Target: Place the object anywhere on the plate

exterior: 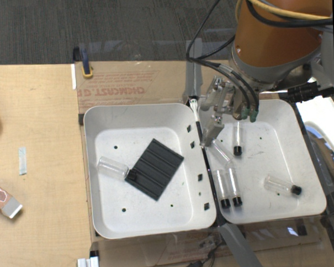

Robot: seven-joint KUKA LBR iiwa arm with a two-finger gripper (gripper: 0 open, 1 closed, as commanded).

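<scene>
The tool (215, 134) hangs over the right white bin's (303, 207) left edge; its grip state cannot be determined. Clear capped plastic tubes (228, 185) lie just below it, long axes lengthwise. The ribbed black rectangular plate (155, 168) lies leftward in the left bin (99, 216).

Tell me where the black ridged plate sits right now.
The black ridged plate lies tilted on the floor of the left bin, near its middle, with a clear tube touching its left corner.
</scene>
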